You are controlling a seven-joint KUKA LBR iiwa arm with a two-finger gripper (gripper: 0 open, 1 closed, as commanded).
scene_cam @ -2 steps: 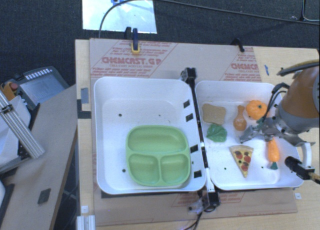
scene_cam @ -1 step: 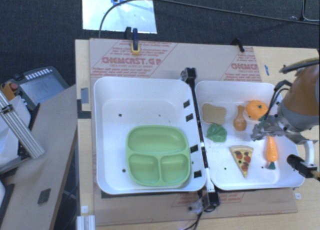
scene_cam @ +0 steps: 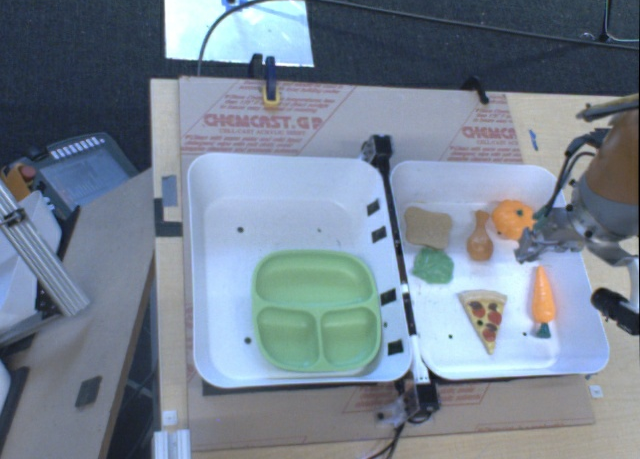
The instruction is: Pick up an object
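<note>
Two white bins sit side by side on the desk (scene_cam: 170,97). The left bin (scene_cam: 220,207) holds a green tray (scene_cam: 315,312). The right bin (scene_cam: 575,347) holds a brown slab (scene_cam: 428,226), a green lump (scene_cam: 434,265), a small gourd (scene_cam: 480,237), an orange (scene_cam: 512,218), a pizza slice (scene_cam: 484,315) and a carrot (scene_cam: 542,299).

From the right, the arm reaches over that bin. Its hand (scene_cam: 533,242) hangs low just beside the orange and above the carrot's top; I cannot tell how it is set, and nothing is visibly gripped.

These look like light, stiff, smooth toy foods. I reckon the carrot is the easiest take, across its thick middle; the orange would likely slip.

Much of the arm is cut off at the edge, and it hides part of the bin's right wall.
</note>
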